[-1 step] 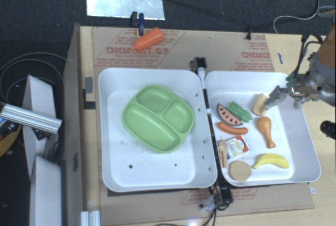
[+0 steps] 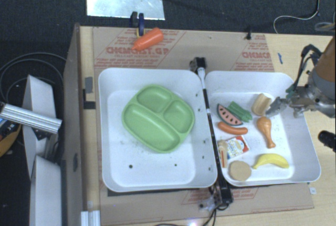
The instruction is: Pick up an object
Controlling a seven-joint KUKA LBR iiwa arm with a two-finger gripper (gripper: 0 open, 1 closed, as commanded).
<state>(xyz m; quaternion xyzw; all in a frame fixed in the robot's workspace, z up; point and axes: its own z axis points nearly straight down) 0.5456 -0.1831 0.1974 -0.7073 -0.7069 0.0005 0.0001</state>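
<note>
The right bin (image 2: 302, 130) holds several toy foods: a tan bread piece (image 2: 260, 103), a watermelon slice (image 2: 225, 113), a green vegetable (image 2: 240, 111), a sausage (image 2: 232, 128), a chicken drumstick (image 2: 265, 130), a banana (image 2: 271, 161), a round tan cookie (image 2: 240, 170) and a small red-and-white packet (image 2: 235, 146). My gripper (image 2: 276, 107) reaches in from the right, low over the bin's upper right part. It is just right of the bread piece and above the drumstick. Nothing shows in its grasp.
The left bin (image 2: 118, 167) bears a green divided plate (image 2: 158, 117). An orange toy carrot (image 2: 148, 39) lies on the cardboard behind the bins, next to a blue clamp (image 2: 137, 20). The bins' shared wall (image 2: 208, 120) runs between them.
</note>
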